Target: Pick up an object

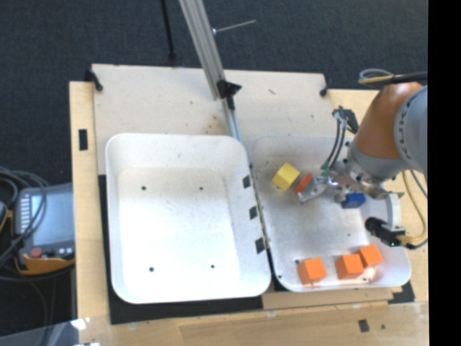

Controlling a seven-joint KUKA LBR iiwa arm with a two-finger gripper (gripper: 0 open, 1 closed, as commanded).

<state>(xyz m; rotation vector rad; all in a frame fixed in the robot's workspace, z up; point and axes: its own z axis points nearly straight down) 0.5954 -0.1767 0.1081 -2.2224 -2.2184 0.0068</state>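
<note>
In the right bin, a yellow block lies in the upper left part. Just right of it is a small red piece, and my gripper is low over the bin floor right at that piece. Whether the piece is held cannot be made out. A blue item shows beside the wrist. Three orange blocks sit in a row along the bin's front edge.
The left bin stands beside the right one, with a raised rim between them. A slanted metal rail rises from the back of the bench. Cables hang beside the arm at the right.
</note>
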